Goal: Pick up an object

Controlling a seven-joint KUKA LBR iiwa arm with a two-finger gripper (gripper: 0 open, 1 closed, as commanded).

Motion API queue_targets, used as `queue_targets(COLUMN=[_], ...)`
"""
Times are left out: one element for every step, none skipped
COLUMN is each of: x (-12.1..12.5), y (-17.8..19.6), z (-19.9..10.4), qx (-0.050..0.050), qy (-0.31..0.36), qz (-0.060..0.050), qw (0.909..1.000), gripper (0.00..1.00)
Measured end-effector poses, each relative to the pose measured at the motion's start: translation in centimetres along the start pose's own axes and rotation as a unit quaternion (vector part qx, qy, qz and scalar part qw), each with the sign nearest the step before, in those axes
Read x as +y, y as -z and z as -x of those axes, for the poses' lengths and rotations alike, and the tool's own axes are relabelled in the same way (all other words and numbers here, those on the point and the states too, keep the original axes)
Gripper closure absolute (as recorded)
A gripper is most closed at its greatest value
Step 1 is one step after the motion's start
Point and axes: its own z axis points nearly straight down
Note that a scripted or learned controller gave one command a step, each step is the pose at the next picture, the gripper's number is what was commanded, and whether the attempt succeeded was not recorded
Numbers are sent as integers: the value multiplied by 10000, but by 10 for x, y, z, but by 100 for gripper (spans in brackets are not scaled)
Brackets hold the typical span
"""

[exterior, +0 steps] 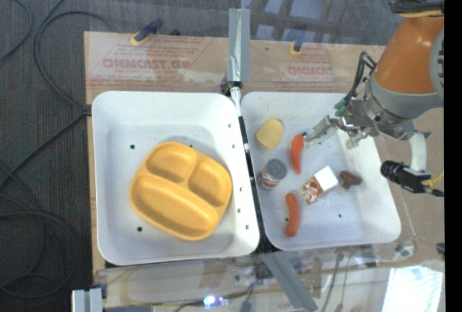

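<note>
lowest in the frame within the right bin [375,231], a red-orange sausage [291,214] lies near the front wall, its long axis running from about 12 to 6 o'clock with a slight lean. just up from it, toward 1 o'clock, sits a small white-and-red packet [318,183], and a dark brown lump [351,178] rests at the packet's 3 o'clock. a small grey tin [273,174] stands at the packet's 9 o'clock, close to the divider between the bins. a carrot [297,152] lies above the tin, its long axis near upright in the view, thin end toward 6 o'clock. a pale yellow rounded piece [270,133] sits at the carrot's 10 o'clock. the gripper [317,133] reaches in from 3 o'clock and hangs just beside the carrot's upper end; how far its jaws are parted cannot be told, and nothing is seen held in them. the left bin [108,180] holds a yellow divided tray [182,190], tilted with its long axis from 10 to 4 o'clock.
</note>
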Motion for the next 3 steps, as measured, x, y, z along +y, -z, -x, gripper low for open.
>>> queue_targets(x=[28, 28, 18], y=[-135, -125, -44], z=[5, 5, -74], qx=[-16, -2, -8], qy=[-906, -908, -1096], qz=[29, 27, -7], qw=[9959, 9959, 9940], gripper=[0, 100, 100])
